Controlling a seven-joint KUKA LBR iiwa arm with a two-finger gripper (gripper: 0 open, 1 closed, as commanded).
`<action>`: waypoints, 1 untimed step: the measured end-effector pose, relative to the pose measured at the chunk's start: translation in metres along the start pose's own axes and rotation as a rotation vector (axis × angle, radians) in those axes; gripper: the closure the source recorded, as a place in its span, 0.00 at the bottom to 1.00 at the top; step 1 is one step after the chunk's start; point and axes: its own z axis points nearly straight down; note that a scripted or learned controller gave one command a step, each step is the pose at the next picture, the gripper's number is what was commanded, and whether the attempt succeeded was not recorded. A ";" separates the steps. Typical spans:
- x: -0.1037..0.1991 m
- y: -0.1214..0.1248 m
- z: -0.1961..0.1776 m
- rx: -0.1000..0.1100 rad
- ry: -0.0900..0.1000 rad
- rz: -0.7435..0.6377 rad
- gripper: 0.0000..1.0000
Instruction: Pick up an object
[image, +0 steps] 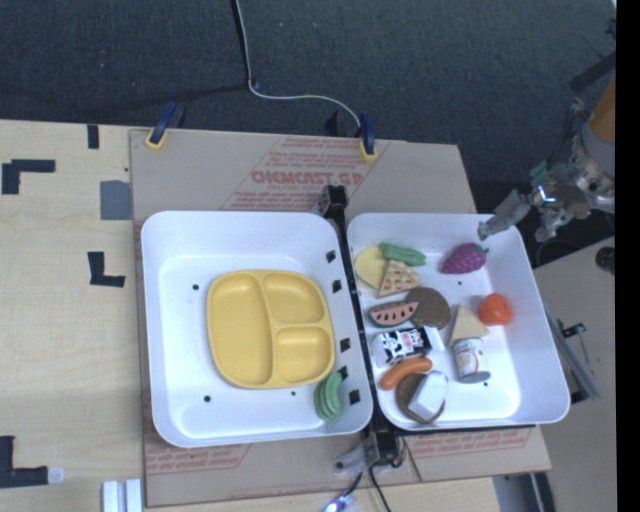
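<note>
Two white bins (160, 300) on cardboard sheet (290, 175), wooden bench (60, 330).

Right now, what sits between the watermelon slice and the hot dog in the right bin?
In the camera view, a small black-and-white carton lies between the watermelon slice and the hot dog, near the left side of the right bin.

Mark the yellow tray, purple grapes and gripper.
yellow tray (268, 330), camera view, on its centre divider.
purple grapes (464, 259), camera view, middle of the bunch.
gripper (523, 212), camera view, between its fingertips.
</note>
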 end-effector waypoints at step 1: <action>-0.012 0.024 0.105 0.009 0.002 0.000 0.00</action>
